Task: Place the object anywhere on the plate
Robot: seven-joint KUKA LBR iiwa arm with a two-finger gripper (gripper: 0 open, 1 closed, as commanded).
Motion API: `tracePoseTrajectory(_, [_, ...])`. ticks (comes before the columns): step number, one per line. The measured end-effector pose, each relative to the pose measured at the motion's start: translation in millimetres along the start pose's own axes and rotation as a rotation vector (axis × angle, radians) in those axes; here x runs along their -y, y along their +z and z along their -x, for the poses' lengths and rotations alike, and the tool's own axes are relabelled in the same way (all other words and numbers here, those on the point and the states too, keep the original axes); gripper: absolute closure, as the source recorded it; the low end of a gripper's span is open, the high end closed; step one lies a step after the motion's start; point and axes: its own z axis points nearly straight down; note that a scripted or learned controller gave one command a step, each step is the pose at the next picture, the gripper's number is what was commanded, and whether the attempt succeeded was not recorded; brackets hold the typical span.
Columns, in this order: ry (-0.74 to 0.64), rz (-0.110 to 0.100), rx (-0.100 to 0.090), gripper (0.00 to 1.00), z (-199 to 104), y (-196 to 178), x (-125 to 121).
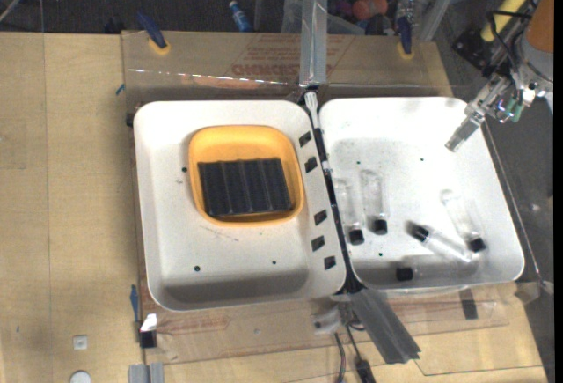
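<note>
While the orange plate (pixel 242 142) sits in the left bin (pixel 158 196), carrying a dark ribbed block (pixel 244 187), the clear black-capped tubes (pixel 444 240) lie along the right bin's (pixel 413 121) near edge. Risk, as judged: tubes are transparent and round, so a grasp may slip or roll one away. At the right bin's far right corner, the claw (pixel 459 136) hangs above the floor, carrying nothing visible; its opening I cannot tell.
</note>
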Motion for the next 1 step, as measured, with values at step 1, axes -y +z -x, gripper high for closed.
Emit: tracePoseTrajectory(1, [-0.28, 0.001, 0.0, 0.0, -3.0, 6.6, 2.3])
